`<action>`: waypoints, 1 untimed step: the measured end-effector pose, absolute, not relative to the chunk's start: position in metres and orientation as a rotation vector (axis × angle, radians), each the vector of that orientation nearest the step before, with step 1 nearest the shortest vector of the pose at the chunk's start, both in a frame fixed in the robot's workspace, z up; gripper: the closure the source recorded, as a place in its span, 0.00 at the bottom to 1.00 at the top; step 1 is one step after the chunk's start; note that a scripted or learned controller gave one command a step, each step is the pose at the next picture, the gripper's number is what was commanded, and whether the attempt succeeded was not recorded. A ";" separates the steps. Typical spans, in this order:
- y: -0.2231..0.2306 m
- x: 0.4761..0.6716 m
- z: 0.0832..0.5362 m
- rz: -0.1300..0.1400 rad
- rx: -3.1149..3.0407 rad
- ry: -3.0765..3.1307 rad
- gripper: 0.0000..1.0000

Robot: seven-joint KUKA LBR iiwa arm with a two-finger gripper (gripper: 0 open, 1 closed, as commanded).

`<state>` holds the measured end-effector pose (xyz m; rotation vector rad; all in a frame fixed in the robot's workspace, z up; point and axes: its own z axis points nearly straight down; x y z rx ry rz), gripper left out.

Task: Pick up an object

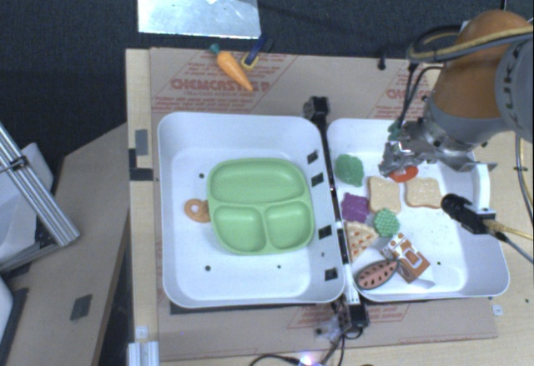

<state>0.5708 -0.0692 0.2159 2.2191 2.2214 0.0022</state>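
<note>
Jaws? Honestly can't tell. Gripper (399,162) sits over a red piece (405,173) near the right bin's (484,273) far edge; crowded toast (422,192) might get bumped.

Two white bins (242,127), one green divided tray (259,204), one pretzel (197,210), one carrot (234,70), two toast slices (384,193), one pizza slice (360,238), one purple piece (355,207).

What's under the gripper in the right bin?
A red piece pokes out beneath the gripper, beside two toast slices. The arm covers the rest of that corner, so anything else there is hidden.
</note>
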 end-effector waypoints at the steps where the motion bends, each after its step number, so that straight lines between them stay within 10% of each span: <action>1: -0.060 0.575 0.217 0.003 2.214 2.226 1.00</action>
